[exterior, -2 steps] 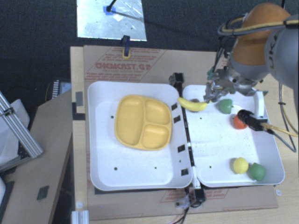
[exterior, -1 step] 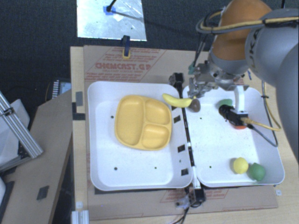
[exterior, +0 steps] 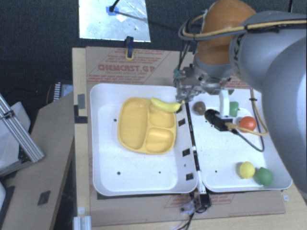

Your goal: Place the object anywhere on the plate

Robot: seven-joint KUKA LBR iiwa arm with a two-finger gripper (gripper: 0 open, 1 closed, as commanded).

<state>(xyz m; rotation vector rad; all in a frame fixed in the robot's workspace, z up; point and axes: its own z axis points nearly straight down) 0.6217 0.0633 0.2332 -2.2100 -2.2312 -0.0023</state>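
The arm [exterior: 268, 56] runs off the right edge and hides the right bin's [exterior: 225, 176] far corner behind the tool [exterior: 184, 97]; its fingers are indistinct.

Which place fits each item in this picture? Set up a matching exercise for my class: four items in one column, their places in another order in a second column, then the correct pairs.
Column one:
1. banana
2. yellow plate
3. red fruit
4. yellow ball

Column two:
A. front of the right bin, beside a green ball
B. middle of the left bin
C. on the far right edge of the plate, close to the gripper
D. right bin, further back, near a green block

Pairs: 1-C, 2-B, 3-D, 4-A
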